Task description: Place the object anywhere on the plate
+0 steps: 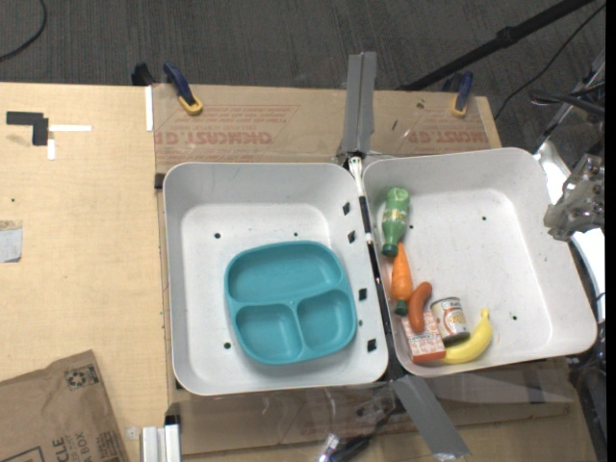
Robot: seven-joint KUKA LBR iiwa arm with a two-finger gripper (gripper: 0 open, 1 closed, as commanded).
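A teal plate with three compartments lies in the left bin. Along the left wall of the right bin sit a green bottle, an orange carrot, a red sausage, a small can, a banana and a red-and-white box. My gripper is at the right bin's right rim, far from these objects and partly cut off at the view's edge.
A metal divider post rises between the bins at the back. Clamps hold cardboard behind the bins. A cardboard box lies at the lower left of the bench.
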